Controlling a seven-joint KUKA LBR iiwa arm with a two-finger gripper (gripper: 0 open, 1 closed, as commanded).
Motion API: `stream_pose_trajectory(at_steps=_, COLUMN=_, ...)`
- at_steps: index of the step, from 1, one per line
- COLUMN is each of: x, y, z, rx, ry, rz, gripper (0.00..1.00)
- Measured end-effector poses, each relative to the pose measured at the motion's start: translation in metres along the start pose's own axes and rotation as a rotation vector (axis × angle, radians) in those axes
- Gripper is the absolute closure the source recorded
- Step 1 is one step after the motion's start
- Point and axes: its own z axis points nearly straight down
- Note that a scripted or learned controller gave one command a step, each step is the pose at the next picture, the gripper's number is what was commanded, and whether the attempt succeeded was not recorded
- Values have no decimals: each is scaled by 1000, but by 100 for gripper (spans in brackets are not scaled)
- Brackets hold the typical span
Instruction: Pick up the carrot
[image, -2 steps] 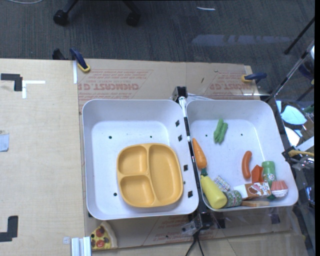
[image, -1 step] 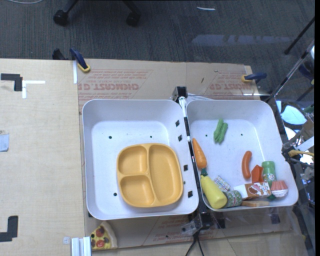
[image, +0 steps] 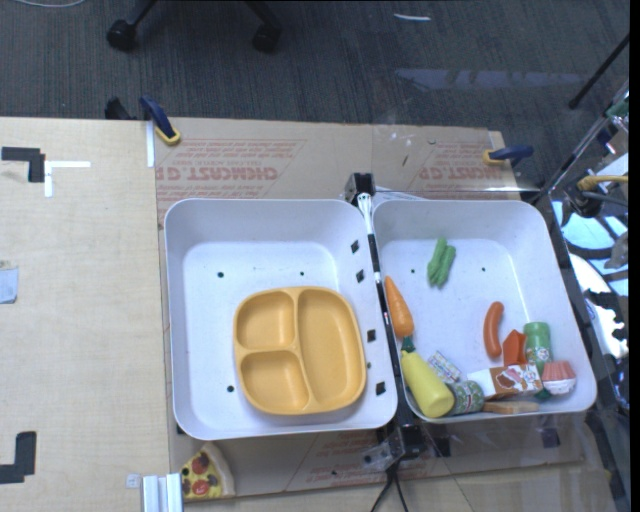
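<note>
Across the wooden bench we see cardboard clamped under two white bins; dark carpet lies beyond. Left bin holds a yellow divided plate. Carrot lies in the right bin against its left wall, above a yellow bottle. We cannot tell the gripper state.

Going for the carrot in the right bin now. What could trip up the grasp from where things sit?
1. The orange tapered carrot with a green top lies against the left wall of the right white bin, so a finger may hit that wall.
2. The yellow plastic bottle sits just below its green end and could get bumped.
3. The orange-red sausage-shaped toy could be mistaken for it.
</note>
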Motion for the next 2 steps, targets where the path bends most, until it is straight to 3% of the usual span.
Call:
stream_pose_trajectory(at_steps=1, x=23, y=17, z=-193, rx=0, ry=1, rz=-19, gripper=0)
stream_pose_trajectory(at_steps=2, x=25, y=16, z=-199, rx=2, ry=-6, rz=-27, gripper=100)
